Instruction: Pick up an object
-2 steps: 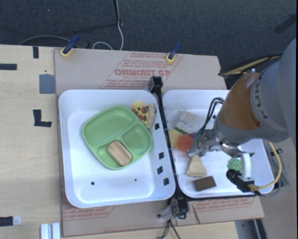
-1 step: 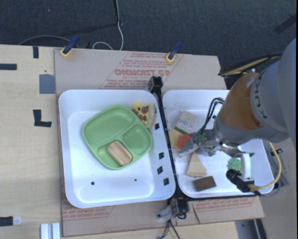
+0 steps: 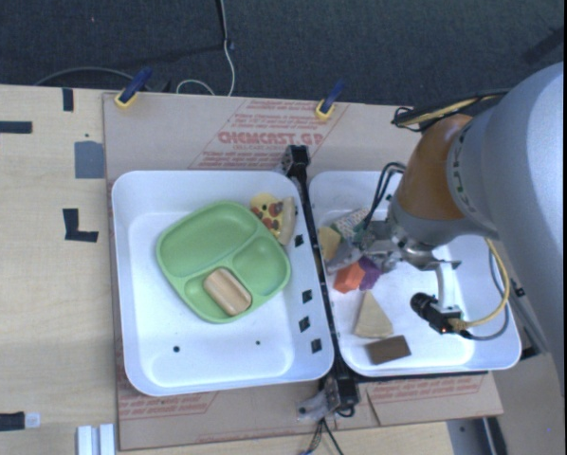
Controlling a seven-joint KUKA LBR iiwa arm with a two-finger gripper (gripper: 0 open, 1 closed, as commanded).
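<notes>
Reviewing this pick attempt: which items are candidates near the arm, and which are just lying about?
In play, right bin:
gripper
orange block
purple block
tan wedge
brown block

Lying about, left bin:
green plate
bread roll
pizza slice

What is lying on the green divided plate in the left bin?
A tan bread-like piece lies in one compartment of the green plate. A pizza-slice toy sits by its far rim; what it covers is hidden.

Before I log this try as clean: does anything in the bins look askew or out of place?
Nothing looks spilled or broken. The green plate sits skewed in the left bin, with a pizza toy wedged between its rim and the divider. In the right bin the small toys lie bunched near the gripper, none tipped out.
</notes>
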